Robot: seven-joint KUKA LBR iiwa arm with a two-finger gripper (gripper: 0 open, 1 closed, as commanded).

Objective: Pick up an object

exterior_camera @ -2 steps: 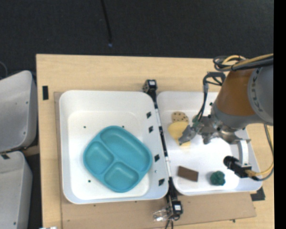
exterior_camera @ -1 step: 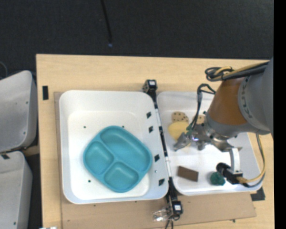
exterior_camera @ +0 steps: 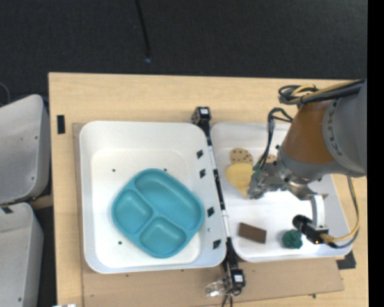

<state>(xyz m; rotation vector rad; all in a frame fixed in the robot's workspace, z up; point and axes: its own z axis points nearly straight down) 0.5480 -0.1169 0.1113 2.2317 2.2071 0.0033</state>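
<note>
In the right bin [exterior_camera: 345,251], the gripper [exterior_camera: 255,187] touches a yellow thing [exterior_camera: 238,174] — probably light and soft; pinch its edge.

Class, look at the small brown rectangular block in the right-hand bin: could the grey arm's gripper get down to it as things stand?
Probably yes. The small brown rectangular block lies apart on bare bin floor, nothing over it, with the gripper just above it in the view.

- The surface [exterior_camera: 64,190] is light wood.
- 2 white bins lie on it, side by side and touching: left bin [exterior_camera: 96,165], right bin [exterior_camera: 275,251].
- A small black strip [exterior_camera: 61,124] lies near the surface's left edge.
</note>
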